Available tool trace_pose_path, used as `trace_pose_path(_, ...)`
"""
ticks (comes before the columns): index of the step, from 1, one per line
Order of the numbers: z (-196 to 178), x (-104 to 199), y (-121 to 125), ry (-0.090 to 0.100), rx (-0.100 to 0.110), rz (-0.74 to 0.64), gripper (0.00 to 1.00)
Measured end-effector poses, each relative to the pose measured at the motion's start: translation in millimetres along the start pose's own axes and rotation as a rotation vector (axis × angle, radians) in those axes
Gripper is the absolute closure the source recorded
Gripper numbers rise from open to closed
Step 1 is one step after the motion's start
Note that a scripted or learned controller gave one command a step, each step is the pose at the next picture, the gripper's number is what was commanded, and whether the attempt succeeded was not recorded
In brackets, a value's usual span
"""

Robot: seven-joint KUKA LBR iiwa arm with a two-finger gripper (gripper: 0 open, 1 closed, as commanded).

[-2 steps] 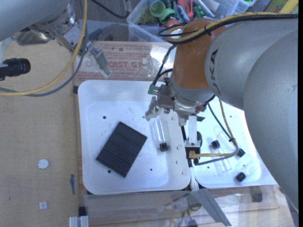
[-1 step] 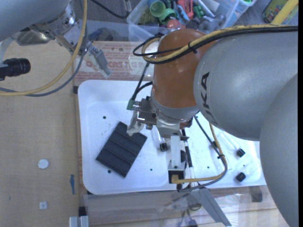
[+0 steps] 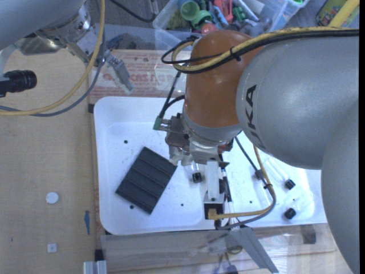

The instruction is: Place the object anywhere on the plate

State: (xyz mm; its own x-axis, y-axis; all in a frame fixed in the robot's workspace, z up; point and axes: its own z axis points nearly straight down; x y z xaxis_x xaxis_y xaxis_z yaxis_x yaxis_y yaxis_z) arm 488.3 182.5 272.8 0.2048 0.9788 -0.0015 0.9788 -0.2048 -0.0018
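A black ribbed rectangular slab [image 3: 146,180], which may be the plate, lies flat and turned at an angle in the left part of the white bin [image 3: 108,153]. My gripper [image 3: 197,173] hangs under the orange wrist band [image 3: 214,84], just right of the slab's upper right corner and over the bin floor. A small dark piece [image 3: 197,177] shows at the gripper's tip; I cannot tell whether it is a held object or part of the gripper. The arm hides the bin floor behind it.
Two small black pieces [image 3: 290,183] [image 3: 290,213] lie in the right bin [image 3: 311,204]. A clear tub of colourful toys [image 3: 228,4] stands at the back. Yellow cables [image 3: 85,67] hang over the bench at the left.
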Motion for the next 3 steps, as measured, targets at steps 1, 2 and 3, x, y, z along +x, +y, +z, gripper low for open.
trace_pose_path(1,0,0,0,0.0,0.0,0.0,0.0)
trace_pose_path(2,-9,1,0,0.0,-0.001,-0.002,1.0)
trace_pose_path(3,2,-32,72,0.001,-0.003,0.087,1.0)
